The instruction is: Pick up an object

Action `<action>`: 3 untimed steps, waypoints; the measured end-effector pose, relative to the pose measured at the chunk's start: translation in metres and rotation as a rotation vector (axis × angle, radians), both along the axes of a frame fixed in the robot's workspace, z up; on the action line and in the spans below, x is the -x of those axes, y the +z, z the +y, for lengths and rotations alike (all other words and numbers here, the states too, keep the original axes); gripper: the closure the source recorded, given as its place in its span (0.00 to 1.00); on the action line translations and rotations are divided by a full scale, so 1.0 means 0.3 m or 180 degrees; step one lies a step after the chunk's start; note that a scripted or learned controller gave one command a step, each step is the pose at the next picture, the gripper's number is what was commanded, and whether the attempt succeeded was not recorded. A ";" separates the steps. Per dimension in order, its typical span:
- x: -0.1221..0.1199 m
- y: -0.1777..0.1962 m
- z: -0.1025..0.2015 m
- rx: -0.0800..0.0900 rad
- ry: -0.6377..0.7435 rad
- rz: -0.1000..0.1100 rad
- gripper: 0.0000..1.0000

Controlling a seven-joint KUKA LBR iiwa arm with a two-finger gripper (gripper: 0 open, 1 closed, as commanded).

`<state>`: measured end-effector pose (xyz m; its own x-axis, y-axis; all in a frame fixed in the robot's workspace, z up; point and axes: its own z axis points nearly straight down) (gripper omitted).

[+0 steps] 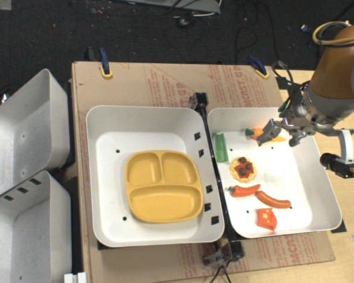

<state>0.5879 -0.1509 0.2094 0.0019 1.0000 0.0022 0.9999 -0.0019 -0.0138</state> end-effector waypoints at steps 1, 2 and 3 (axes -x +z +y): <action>-0.010 0.024 0.001 0.0007 0.0009 -0.0043 0.00; -0.013 -0.126 -0.020 0.0006 0.0001 -0.0031 0.00; -0.027 -0.306 0.012 0.0004 0.0015 -0.0032 0.00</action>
<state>0.5960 -0.1473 0.1177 -0.0027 1.0000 0.0011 1.0000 0.0027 -0.0038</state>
